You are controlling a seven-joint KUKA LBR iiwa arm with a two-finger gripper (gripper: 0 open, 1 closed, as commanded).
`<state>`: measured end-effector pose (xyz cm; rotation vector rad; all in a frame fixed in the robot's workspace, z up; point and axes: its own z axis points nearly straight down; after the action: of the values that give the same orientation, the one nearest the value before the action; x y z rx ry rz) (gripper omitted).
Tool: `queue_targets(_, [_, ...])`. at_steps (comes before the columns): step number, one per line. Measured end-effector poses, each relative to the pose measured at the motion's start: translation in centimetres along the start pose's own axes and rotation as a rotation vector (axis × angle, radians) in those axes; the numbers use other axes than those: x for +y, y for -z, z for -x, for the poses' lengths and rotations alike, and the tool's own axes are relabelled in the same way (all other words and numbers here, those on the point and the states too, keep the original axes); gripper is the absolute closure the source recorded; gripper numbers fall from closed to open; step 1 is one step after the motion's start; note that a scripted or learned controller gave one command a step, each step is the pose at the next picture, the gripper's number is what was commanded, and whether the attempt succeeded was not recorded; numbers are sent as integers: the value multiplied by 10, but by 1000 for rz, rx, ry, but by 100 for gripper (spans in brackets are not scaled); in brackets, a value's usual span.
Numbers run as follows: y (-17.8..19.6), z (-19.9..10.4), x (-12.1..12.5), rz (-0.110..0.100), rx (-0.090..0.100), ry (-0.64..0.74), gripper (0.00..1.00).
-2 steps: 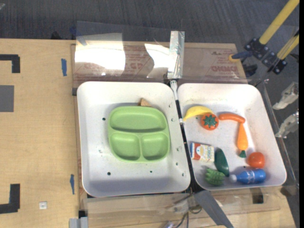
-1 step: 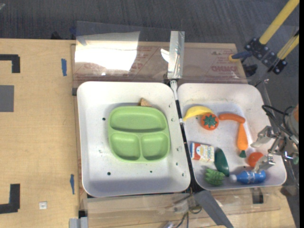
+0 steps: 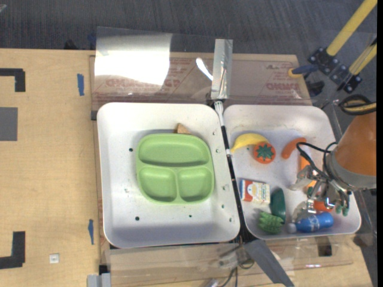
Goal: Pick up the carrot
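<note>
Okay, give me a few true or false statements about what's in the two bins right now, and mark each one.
1. The green divided plate sits in the left bin. True.
2. The banana lies in the left bin. False: it is in the right bin, beside the tomato.
3. The carrot lies on the plate. False: it is in the right bin.
4. The gripper hangs over the right bin. True.
5. The blue bottle lies near the right bin's front edge. True.

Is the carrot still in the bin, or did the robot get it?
In the bin. The carrot lies on the floor of the right bin, beside the tomato, apart from the gripper lower down.
</note>
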<state>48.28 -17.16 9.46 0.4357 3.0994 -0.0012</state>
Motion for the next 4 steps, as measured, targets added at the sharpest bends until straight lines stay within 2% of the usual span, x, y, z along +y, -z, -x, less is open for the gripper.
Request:
queue_targets(1, [10, 1, 1, -1, -5, 2, 100])
queue_targets(2, [208, 26, -2, -1, -1, -181, 100])
queue_targets(3, [23, 16, -49, 0, 21, -53, 100])
queue_targets(4, [20, 18, -48, 0, 11, -107, 100])
